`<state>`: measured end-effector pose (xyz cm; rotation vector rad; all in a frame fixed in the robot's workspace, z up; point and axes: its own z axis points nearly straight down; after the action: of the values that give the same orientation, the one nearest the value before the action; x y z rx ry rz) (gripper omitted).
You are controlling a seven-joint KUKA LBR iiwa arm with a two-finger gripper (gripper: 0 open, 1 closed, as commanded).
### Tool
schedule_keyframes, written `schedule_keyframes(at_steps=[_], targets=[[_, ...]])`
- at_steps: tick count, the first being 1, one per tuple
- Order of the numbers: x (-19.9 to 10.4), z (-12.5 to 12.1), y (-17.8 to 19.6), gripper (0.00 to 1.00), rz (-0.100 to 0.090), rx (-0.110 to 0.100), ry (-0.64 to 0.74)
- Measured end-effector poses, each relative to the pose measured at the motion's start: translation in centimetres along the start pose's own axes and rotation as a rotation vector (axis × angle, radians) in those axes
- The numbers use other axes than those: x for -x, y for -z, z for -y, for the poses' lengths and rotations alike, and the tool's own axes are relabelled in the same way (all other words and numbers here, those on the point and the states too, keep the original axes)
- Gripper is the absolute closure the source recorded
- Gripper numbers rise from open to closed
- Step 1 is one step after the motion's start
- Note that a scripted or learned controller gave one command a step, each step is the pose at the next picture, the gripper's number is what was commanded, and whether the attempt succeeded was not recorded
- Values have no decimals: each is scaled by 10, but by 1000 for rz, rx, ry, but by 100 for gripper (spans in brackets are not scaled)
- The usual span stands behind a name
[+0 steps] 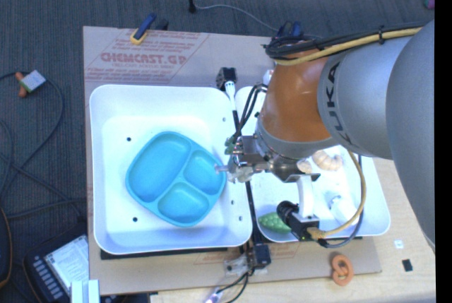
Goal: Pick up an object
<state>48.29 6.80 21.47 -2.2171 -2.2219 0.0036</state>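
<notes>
Two white bins stand side by side on the bench (385,268). A blue divided plate (176,178) lies in the left bin (113,224). A green object (270,222), a pale peach object (326,160) and a small white piece (335,206) lie in the right bin (374,213), largely overhung by the arm. The hand (239,162) is held low over the wall between the bins, just beside the plate's right rim. How far it is opened, and whether anything is gripped, cannot be told. Were it lowered here, the wall or the plate's rim could be struck and nothing caught. The broad, shallow plate would probably be tipped or let slip rather than lifted.
</notes>
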Motion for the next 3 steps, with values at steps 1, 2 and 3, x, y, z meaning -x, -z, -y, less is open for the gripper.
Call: schedule_keyframes(at_steps=[1,2,3], targets=[[-52,0,-19,100,1,0,0],[-10,-29,-18,100,2,2,-3],[32,-6,-16,100,2,1,-3]])
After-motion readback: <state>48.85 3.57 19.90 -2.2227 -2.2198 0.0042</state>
